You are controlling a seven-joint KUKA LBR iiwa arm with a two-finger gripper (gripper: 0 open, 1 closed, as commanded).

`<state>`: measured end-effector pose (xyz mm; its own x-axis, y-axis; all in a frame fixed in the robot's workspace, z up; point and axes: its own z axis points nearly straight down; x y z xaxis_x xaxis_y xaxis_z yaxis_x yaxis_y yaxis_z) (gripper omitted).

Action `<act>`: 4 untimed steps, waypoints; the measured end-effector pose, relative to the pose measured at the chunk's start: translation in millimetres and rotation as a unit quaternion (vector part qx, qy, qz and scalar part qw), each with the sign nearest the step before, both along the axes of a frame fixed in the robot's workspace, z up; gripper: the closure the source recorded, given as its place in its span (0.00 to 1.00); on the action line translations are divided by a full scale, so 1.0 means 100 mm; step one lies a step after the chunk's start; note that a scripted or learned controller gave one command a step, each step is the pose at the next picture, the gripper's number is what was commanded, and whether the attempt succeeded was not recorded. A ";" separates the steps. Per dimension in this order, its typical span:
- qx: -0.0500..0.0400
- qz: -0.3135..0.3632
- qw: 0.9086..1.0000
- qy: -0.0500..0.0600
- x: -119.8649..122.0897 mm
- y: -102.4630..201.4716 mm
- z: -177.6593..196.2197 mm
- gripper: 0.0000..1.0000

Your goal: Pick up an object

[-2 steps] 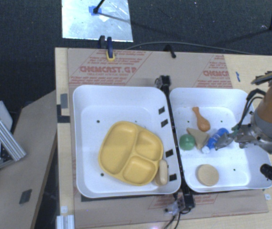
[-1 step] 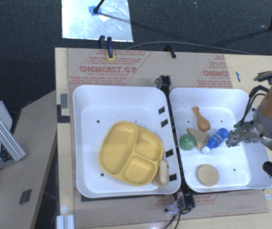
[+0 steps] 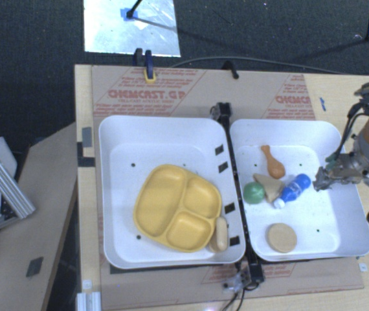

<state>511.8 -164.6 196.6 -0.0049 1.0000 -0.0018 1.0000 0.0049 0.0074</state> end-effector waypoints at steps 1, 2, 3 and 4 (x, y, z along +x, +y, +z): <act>0.001 -0.001 1.000 0.002 0.01 0.00 0.08 1.00; 0.001 0.002 1.000 0.002 0.22 0.49 0.21 1.00; 0.002 0.003 1.000 0.002 0.42 1.01 0.13 1.00; 0.002 0.002 1.000 0.003 0.55 1.47 0.13 1.00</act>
